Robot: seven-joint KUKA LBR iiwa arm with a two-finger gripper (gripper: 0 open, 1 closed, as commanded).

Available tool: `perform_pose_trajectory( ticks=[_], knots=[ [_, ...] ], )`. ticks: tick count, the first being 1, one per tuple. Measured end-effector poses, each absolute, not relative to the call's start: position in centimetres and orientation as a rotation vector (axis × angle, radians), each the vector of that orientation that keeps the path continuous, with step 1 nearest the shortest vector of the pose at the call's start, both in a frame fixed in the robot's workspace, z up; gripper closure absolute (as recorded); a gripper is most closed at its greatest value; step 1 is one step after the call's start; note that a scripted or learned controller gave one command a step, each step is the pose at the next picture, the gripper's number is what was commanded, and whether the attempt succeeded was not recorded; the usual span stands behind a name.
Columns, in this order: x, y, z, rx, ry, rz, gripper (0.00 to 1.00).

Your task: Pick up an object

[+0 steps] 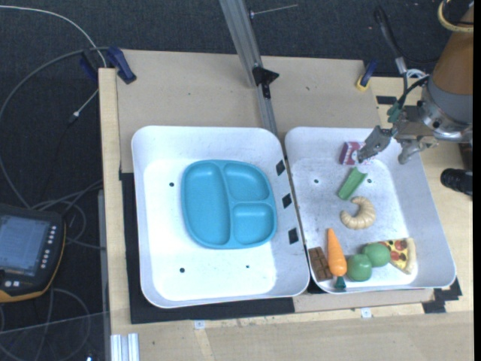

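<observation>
The green pickle (351, 183) lies tilted in the upper half of the right bin (432, 201), just below my pincer (389, 147). My two fingers are spread apart with nothing between them; the left fingertip (370, 148) hangs close to a small purple packet (348, 153) near the bin's top edge. Below the pickle sits a pale croissant (359, 213). Farther toward the front edge lie a carrot (336, 253), a brown chocolate bar (319, 264), two green round fruits (368, 262) and a pizza slice (400, 253). The left bin (150, 224) holds a blue divided plate (227, 202).
</observation>
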State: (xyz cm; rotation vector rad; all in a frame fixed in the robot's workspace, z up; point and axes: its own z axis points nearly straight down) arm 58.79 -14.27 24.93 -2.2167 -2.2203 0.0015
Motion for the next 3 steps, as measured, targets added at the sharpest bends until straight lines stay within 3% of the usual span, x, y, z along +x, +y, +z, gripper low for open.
perform_pose_trajectory(
  ticks=[1, 3],
  knots=[
    [58.8, -14.3, 24.9, -2.217, -2.22, 0.001, 0.0],
    [58.5, -14.3, 14.4, -2.216, -2.217, 0.005, 0.0]
  ],
)
